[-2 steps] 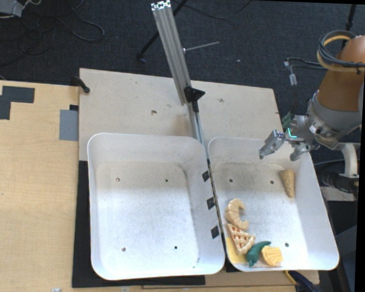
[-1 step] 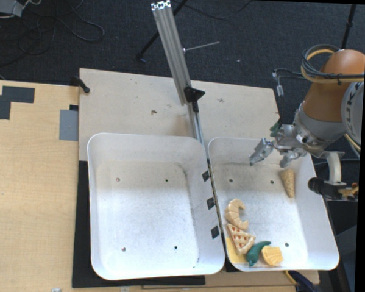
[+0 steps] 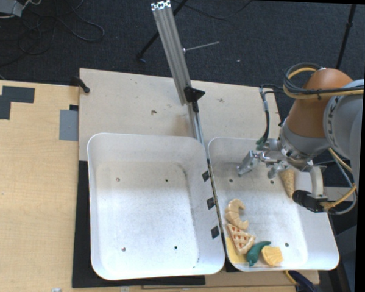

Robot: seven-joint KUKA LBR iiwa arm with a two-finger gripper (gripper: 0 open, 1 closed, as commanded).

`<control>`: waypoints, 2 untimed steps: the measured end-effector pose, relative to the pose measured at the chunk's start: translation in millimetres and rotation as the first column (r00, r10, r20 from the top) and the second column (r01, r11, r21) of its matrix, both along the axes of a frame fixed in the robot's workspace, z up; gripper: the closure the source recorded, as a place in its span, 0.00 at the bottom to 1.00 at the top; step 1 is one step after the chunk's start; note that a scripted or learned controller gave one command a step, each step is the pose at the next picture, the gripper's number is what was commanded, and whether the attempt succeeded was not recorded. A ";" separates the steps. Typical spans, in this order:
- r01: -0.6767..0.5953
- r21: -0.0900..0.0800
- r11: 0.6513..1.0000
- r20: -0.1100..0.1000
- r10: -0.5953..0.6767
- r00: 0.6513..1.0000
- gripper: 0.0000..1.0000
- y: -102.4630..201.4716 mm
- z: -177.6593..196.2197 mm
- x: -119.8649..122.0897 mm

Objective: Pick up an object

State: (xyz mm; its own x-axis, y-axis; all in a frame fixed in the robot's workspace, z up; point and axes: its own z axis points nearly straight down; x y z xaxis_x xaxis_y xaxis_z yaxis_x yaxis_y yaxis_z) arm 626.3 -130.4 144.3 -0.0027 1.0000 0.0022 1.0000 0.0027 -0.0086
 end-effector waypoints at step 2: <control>0.006 -0.002 1.000 0.006 -0.006 1.000 1.00 -0.3 -40.8 -0.4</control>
